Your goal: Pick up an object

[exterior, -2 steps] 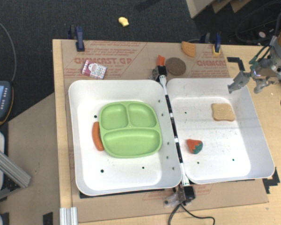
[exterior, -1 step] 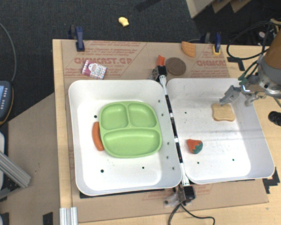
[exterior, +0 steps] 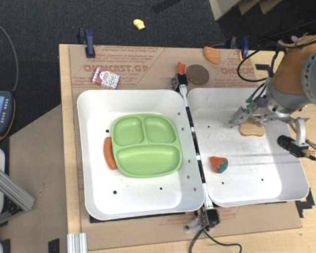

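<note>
Gripper (exterior: 249,118) of the grey arm w/ orange band sits low in the right-hand shallow white bin (exterior: 263,191), right over a flat tan bread-slice-shaped toy (exterior: 252,130) in that bin's upper-middle area. Metal fingers splay down toward the slice's top edge; whether they are apart or closed, I cannot tell, since the wrist blocks the tips and the res is low. Nothing is visibly held between them.

Tan slice probably handles light and fairly stiff, prob. plastic or foam play food. It lies flat on the bin floor, so there is little height to pinch; best hold looks like across its narrower width at the edges, fingers pressed to the floor. Risk: it slides on the smooth white plastic or tips up instead of lifting.

Second candidate, a small red-and-green strawberry-like toy (exterior: 218,164), lies lower left in the same bin, near the divider, well apart from the gripper. It looks rounder, taller, easier to straddle, though it may roll.

Left-hand white bin (exterior: 95,188) carries a green three-compartment plastic tray (exterior: 146,145) w/ an orange carrot-like stick (exterior: 109,153) touching its left edge; tray is wide and likely too broad for a two-finger pinch except at the rim.
</note>
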Available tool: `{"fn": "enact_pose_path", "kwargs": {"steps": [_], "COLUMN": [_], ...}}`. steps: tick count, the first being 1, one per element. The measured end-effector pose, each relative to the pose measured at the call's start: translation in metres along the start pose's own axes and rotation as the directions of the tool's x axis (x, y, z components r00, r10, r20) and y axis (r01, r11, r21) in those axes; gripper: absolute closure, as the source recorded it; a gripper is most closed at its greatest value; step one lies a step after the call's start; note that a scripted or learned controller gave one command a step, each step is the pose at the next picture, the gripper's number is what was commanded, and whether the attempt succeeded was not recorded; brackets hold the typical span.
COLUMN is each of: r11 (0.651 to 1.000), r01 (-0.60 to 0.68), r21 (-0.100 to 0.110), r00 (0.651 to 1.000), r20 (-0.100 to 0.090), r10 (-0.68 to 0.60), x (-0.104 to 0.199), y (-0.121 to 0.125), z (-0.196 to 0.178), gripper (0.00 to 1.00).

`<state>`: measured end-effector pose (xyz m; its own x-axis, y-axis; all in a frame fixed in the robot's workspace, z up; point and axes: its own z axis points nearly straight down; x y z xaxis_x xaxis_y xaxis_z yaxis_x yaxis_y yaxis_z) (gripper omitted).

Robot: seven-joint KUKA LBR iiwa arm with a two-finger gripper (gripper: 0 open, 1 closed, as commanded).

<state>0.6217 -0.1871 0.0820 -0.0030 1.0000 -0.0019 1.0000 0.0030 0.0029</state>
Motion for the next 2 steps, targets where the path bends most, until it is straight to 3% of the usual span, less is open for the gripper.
{"fn": "enact_pose_path", "kwargs": {"steps": [1,2], "r11": [1.000,1.000], "r01": [-0.004,0.000], "r21": [-0.006,0.009], "r00": [1.000,1.000], "r20": [0.003,-0.005], "r10": [0.004,0.000], "x": [-0.039,0.006], "y": [0.026,0.001], "z": [-0.063,-0.007], "gripper": [0.00,0.00]}}
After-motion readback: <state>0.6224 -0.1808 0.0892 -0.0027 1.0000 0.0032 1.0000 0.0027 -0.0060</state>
